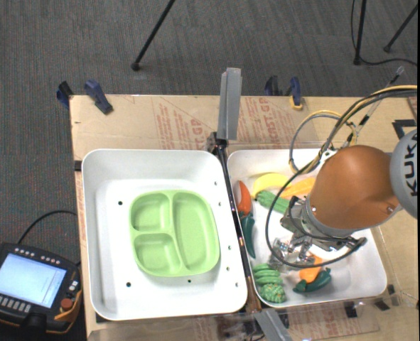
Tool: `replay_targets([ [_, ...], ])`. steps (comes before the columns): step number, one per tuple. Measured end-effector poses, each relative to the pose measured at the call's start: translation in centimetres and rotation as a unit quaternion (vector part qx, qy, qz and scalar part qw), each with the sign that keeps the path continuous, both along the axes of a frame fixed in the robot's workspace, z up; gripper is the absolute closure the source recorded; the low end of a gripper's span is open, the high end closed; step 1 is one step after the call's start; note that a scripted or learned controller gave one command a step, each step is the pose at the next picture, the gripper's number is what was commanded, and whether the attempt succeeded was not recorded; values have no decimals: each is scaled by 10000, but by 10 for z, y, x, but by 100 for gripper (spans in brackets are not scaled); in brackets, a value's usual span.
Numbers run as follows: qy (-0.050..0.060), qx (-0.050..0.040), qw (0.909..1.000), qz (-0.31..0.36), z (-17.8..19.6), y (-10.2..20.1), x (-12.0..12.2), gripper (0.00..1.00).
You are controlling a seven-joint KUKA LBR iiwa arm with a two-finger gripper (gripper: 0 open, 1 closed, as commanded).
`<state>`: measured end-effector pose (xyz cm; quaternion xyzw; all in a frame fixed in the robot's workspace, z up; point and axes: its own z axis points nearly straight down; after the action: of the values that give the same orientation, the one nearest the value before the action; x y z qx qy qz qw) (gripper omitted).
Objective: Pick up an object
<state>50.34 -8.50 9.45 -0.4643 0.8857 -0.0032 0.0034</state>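
In the right bin (377, 275), toys (310, 279) lie just beside the gripper (293, 251).

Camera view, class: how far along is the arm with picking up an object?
Done: the arm has reached into the right bin, and its gripper is low among the toy foods. In hand: nothing visibly; the wrist hides much of the gripper. The orange-and-green piece and the green knobbly piece lie on the bin floor. Left: grasp one item and lift it. The green divided plate sits in the left bin.
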Motion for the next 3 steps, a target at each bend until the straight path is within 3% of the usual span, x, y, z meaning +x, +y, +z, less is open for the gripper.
replay_targets([
  [1,47,27,10000,-4,-7,1,-4,0],
  [2,25,36,9898,-1422,41,-18,57,0],
  [3,43,30,9838,-1791,-8,-13,101,0],
])
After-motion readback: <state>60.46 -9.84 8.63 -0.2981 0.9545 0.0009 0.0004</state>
